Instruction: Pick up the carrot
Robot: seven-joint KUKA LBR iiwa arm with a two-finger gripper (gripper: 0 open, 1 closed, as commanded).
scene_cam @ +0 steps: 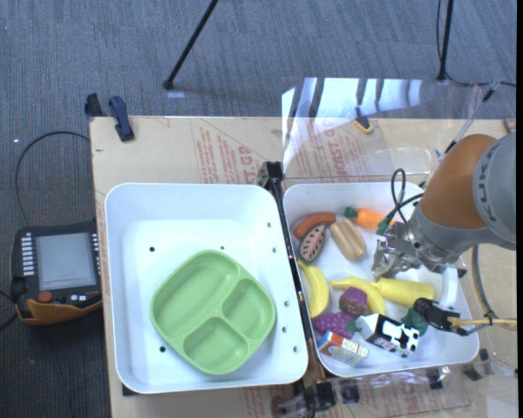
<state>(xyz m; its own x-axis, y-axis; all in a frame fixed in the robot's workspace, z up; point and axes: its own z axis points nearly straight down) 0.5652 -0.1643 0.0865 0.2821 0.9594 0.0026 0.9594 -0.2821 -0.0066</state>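
The carrot [366,218] lies near the far edge of the right bin [467,348], close to the middle of that edge, its orange body running roughly along the edge with the green top end pointing toward the divider between the two bins. My gripper [390,255] hangs over the middle of the same bin, so the carrot sits just beyond me toward the far edge and a little toward the left bin [122,233]. That short offset is what the next move turns on, as I judge it: I need to shift outward to the far edge and turn my wrist so the jaws straddle the carrot across its short width, not along its length.

I cannot tell how far apart my jaws stand; the wrist hardware hides them from above, and I see nothing gripped there.

My arm comes in from the right side of the bench, the orange band above my wrist over the right bin's far right part, with the wrist pointing down into the bin. Just beside the carrot, nearer to me, lies a hot dog bun [349,239], and a sausage [312,224] lies on the divider side. The crowding could make a clean grip awkward.
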